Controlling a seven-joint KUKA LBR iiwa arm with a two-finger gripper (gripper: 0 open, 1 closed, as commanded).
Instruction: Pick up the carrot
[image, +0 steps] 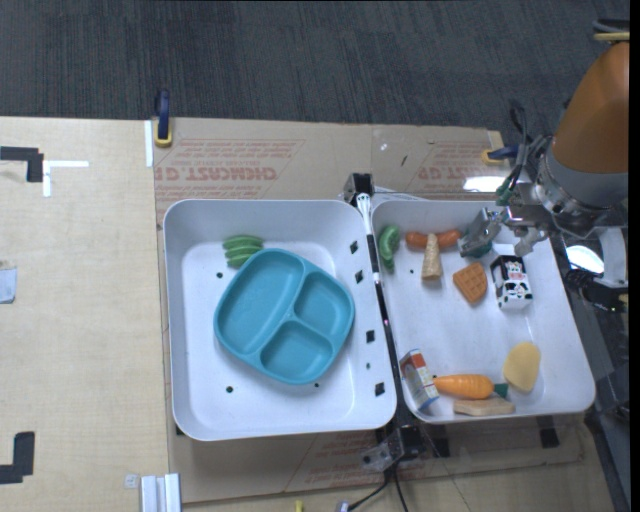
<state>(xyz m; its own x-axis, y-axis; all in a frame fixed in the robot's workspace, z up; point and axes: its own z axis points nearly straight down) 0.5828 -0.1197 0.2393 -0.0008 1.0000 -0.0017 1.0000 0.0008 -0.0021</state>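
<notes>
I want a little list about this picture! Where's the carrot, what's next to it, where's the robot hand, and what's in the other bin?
carrot: orange toy carrot, lying near the front edge of the right white bin
neighbours: tan wooden block in front, pale yellow toy to its right
gripper: gripper, at the bin's far end, away from the carrot
left bin: blue divided plate, green toy

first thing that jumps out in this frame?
The blue divided plate fills the middle of the left bin, with a green pea pod just beyond it. The right bin holds a scatter of toy food, the orange carrot lying near its front edge. The gripper hangs over the bin's far right corner, well away from the carrot.
</notes>
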